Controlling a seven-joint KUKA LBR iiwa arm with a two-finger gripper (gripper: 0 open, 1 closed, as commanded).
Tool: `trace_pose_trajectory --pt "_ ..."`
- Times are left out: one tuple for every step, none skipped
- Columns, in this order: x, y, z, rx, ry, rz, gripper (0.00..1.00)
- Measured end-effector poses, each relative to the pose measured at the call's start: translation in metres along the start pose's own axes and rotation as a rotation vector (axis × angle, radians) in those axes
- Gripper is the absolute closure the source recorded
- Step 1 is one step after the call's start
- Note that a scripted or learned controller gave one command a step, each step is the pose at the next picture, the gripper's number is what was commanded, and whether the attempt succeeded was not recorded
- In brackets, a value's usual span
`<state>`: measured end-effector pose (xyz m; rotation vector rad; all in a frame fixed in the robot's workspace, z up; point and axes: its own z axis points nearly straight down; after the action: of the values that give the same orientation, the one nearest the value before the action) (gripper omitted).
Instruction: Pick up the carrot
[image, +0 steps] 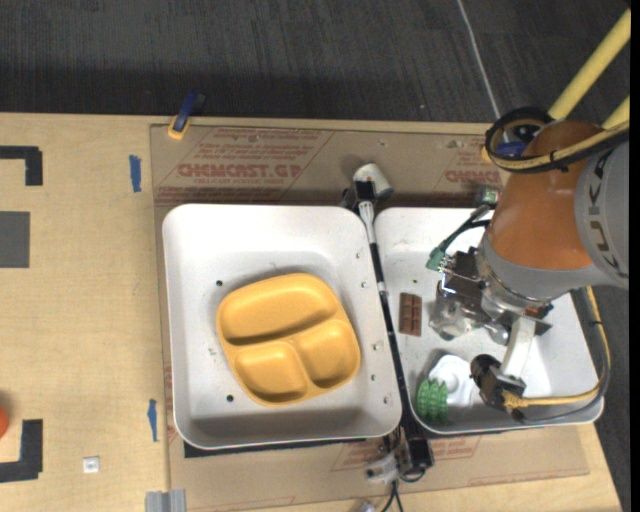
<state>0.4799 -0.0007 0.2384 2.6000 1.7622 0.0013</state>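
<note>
Carrot is probably tucked under the arm, we reckon, somewhere in the right bin.
Gripper hangs low over that bin to search; we can't tell whether it's open or closed.

A divided tray lies in the left bin.
</note>
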Motion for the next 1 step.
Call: trace_pose_trajectory --pt "0.0489 -0.0208 0.0374 0.005 -0.001 -0.016 1.00"
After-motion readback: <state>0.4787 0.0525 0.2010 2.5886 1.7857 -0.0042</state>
